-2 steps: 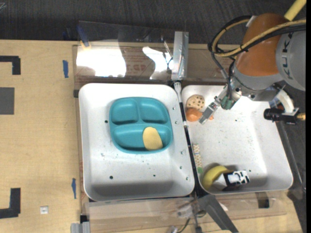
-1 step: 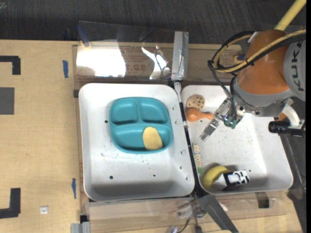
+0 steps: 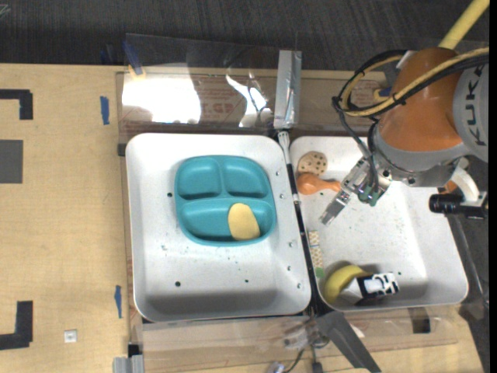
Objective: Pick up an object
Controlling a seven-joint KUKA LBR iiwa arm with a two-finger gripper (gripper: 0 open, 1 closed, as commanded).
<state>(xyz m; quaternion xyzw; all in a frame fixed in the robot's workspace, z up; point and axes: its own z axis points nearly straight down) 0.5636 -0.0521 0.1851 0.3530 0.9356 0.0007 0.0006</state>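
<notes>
The arm (image 3: 423, 107) reached in from the right over the right bin (image 3: 404, 243), its orange band above the wrist and the gripper (image 3: 335, 207) angled down and to the left, hanging over bare white floor near the bin's upper left part. Whether the hand stood wide or narrow could not be told from this slanted view, and nothing showed between its tips. Just up and left of the gripper lay an orange toy (image 3: 314, 183), and touching that, toward the bin's back corner, a round tan cookie (image 3: 312, 162) with dark spots. Well apart from these, against the near wall of the same bin, sat a banana (image 3: 340, 280) with a small black-and-white object (image 3: 377, 284) right beside it on its right. In the left bin (image 3: 155, 263) rested a teal divided plate (image 3: 221, 196), and a yellow egg-shaped piece (image 3: 244, 222) lay in its lower right compartment. Both bins stood side by side, meeting along the middle rim.
</notes>
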